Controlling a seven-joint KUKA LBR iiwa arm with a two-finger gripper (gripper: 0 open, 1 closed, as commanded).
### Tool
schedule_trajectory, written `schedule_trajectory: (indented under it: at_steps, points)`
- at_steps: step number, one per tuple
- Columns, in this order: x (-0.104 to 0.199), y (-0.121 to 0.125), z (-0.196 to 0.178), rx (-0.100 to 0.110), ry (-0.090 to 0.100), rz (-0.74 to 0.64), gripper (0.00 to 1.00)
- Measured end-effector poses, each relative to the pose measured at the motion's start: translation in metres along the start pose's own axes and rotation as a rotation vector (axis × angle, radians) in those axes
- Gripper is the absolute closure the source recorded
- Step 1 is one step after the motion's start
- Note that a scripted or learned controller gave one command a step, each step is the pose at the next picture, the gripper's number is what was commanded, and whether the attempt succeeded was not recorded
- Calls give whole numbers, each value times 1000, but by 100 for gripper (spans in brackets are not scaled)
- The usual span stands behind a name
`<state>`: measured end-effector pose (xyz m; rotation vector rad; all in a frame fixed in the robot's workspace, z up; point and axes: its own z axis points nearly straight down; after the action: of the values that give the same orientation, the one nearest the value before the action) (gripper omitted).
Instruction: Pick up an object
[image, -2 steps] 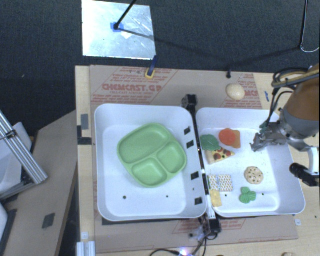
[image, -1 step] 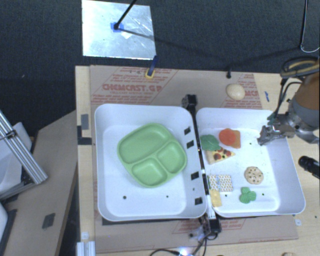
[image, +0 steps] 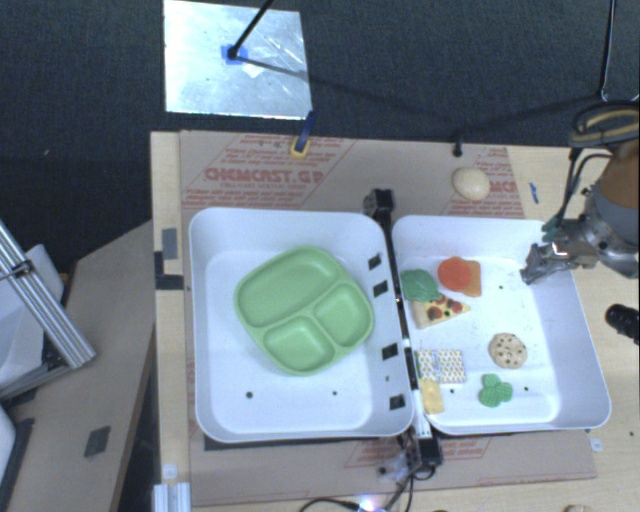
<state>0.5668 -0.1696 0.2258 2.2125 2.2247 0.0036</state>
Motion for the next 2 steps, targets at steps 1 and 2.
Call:
schedule_trajectory:
  at_steps: [1,2]
  points:
    - [43,19,7,1,2,-4,100]
    - [90,47,-3,-1,2,-5,100]
